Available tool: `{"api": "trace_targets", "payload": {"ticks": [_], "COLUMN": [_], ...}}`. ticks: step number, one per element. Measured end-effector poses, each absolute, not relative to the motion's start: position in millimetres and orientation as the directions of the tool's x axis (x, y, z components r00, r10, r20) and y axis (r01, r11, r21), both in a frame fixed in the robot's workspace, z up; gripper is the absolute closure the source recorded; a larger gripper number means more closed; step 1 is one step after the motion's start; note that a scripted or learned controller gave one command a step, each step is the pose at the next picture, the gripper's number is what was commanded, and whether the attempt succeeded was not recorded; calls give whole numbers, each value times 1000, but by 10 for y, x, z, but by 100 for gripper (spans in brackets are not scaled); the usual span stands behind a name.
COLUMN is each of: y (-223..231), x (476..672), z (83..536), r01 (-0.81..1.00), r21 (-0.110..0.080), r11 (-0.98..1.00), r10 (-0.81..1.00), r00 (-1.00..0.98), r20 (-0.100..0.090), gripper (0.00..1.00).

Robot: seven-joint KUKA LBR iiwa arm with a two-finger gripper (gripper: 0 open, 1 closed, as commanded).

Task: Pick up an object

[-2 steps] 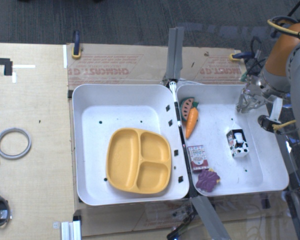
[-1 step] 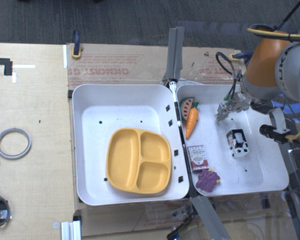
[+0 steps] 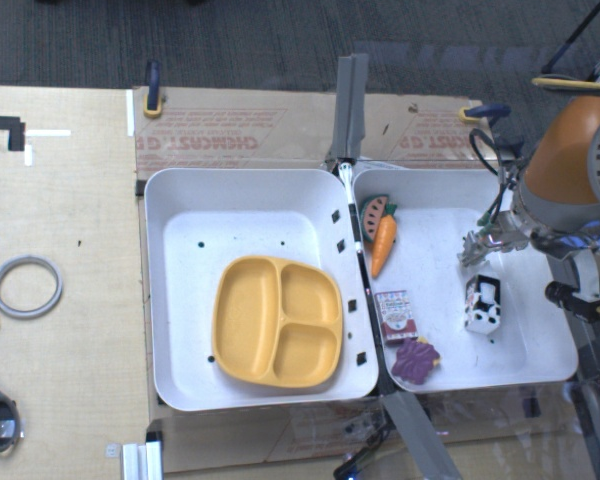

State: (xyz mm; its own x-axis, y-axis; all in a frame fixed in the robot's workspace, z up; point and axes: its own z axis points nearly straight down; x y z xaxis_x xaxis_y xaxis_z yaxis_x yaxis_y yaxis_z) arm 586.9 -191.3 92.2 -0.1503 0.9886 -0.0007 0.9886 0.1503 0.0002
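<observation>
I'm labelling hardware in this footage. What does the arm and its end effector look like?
The arm is grey with a rounded orange band above the wrist. Dark cables loop beside it. The end effector is small, metallic and silvery.

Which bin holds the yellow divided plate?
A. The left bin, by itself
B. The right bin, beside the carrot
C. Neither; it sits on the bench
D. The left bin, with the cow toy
A: the plate lies alone in the left bin, while the carrot and cow toy lie in the right bin.
</observation>
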Motion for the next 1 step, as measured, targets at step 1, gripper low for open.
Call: {"api": "trace_targets", "payload": {"ticks": [1], "y": [-1924], "x": [5942], "z": [916], "r01": [997], "r21": [0], "r11": [-80], "r10": [997], "r00": [80], "r20": [-1], "gripper": [0]}}
